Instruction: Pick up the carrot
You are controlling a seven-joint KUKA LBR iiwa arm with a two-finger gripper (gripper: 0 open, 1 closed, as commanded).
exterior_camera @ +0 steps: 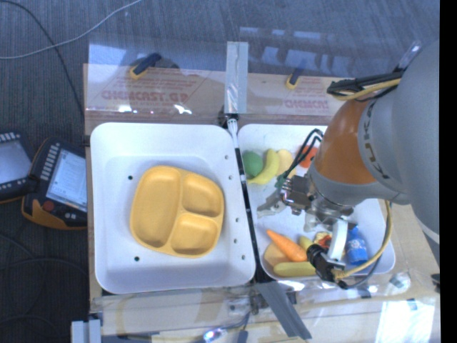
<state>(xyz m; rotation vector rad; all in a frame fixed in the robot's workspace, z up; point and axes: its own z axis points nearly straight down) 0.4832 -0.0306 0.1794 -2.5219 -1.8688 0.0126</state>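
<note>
Closely beside the carrot [285,245] lie a yellow fruit [293,269] and the end effector [321,236].

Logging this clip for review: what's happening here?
A grey KUKA arm reaches over the right bin, where toy food lies: a carrot, a green piece and a yellow banana-like piece. Its hand hangs just above the carrot, which lies on the bin floor, not lifted. The left bin holds a yellow divided plate.

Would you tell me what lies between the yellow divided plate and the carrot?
In the camera view, between the yellow plate and the carrot run the two bins' adjoining white rims; no loose object sits there.
</note>
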